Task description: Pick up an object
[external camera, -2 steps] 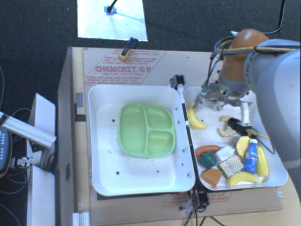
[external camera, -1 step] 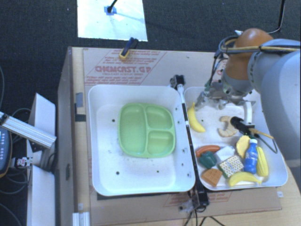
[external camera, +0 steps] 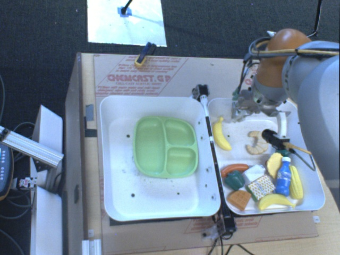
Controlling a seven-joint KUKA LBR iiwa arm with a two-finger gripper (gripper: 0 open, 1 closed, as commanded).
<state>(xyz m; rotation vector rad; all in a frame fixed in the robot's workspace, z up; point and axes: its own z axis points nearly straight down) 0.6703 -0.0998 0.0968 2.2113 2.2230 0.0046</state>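
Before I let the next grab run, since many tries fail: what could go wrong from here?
1. The hand hangs at the right bin's far end, beside the banana but not over it; a straight drop may well close on nothing.
2. The toys near the blue bottle lie packed and touching, so a grab there could snag two or scatter them.

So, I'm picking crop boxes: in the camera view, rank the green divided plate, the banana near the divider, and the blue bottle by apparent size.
1. green divided plate, clearly largest
2. banana
3. blue bottle, looks about the banana's length, so that order is unsure
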